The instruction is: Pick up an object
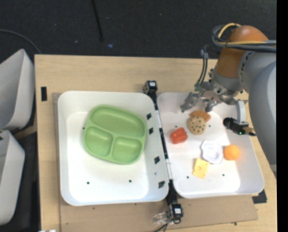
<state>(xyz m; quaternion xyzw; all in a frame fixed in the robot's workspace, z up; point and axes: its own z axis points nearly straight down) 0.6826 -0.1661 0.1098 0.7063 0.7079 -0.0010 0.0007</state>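
Surface (110,64): light wood, carrying two shallow white bins side by side; bare strips of wood run along the top and left of the frame.
Left bin (68,178): holds a green divided plate (114,134) lying flat in its upper middle; bare white floor lies below and left of the plate.
Right bin (245,178): its lower right corner and upper left corner are bare white floor.
Pincer (201,103): low over the upper part of the right bin, fingers spread wide, nothing between them; the grey arm (260,91) enters from the right edge.
Tan holed block (197,123): rounded, dotted with dark holes, just below the pincer.
Red block (178,136): left of the tan block, near the bins' shared wall.
White ring (211,152): centre of the bin.
Orange ball (232,152): just right of the ring.
Yellow holed wedge (200,168): just below the ring.
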